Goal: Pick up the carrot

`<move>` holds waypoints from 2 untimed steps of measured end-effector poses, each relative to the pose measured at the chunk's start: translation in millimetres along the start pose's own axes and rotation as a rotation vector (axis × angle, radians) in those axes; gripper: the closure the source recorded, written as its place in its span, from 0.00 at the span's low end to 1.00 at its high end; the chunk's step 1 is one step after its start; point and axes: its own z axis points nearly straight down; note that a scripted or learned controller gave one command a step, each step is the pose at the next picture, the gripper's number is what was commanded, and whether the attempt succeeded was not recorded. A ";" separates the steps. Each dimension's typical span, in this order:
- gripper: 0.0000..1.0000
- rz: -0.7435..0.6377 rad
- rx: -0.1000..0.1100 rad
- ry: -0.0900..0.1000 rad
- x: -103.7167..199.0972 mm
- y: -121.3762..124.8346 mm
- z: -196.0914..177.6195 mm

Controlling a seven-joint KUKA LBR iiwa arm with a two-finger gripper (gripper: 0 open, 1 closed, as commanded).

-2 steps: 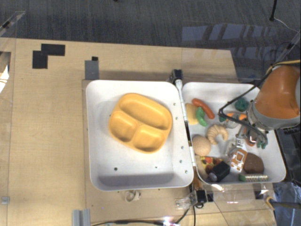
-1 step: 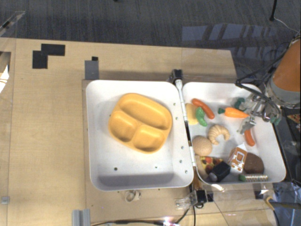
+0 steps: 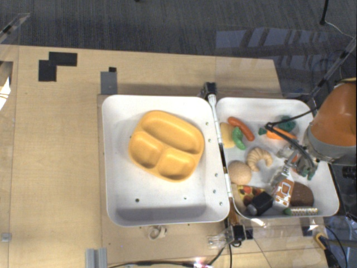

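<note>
The carrot (image 3: pixel 274 133) is a small orange piece with a green leafy top. It lies near the far right of the right bin (image 3: pixel 329 205), partly crossed by a black cable. My gripper (image 3: pixel 291 167) hangs over the right half of that bin. It is nearer the camera than the carrot and apart from it, just above an orange and white packet (image 3: pixel 283 190). Nothing shows between its fingers.
The right bin also holds a red-orange sausage-like piece (image 3: pixel 241 126), a green pepper (image 3: pixel 239 139), a croissant (image 3: pixel 259 157), a pale bun (image 3: pixel 240 172), a black object (image 3: pixel 260 203) and a brown block (image 3: pixel 302 193). A yellow compartment tray (image 3: pixel 166 144) sits in the left bin (image 3: pixel 120 200).
</note>
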 end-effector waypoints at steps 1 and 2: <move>0.00 0.114 0.001 0.006 -80.8 27.5 2.6; 0.00 0.560 0.009 0.052 -109.4 49.2 2.2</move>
